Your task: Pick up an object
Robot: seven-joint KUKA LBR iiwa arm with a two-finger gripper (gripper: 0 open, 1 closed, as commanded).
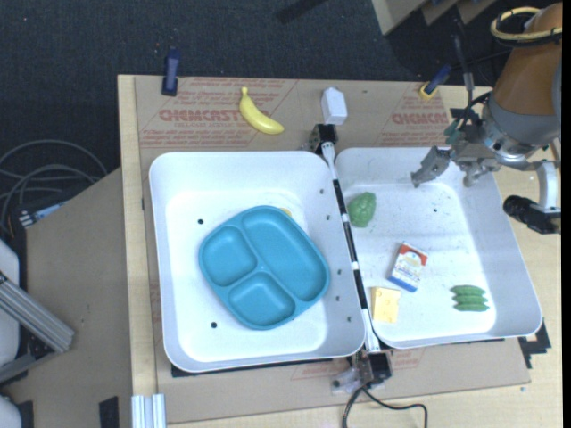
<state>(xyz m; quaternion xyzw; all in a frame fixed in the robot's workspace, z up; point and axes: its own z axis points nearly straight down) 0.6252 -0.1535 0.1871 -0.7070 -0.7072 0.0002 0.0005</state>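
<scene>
Grey two-finger gripper (449, 169) hangs over the right white bin (508, 239), fingers spread, gripping nothing.
Below it, apart: round green leafy piece (361, 209), small red-and-white carton (408, 267), yellow block (385, 305), green pod (469, 298).

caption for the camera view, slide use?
Gripper above right bin holding nothing; blue tray in left bin.

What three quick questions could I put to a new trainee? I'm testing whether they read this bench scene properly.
1. True or false: the blue tray lies in the left bin.
2. Which lies outside both bins? A) banana B) green pods C) yellow block
3. Fill in: the gripper hovers over the ___ bin.

Key: 1 true; 2 A; 3 right.
</scene>
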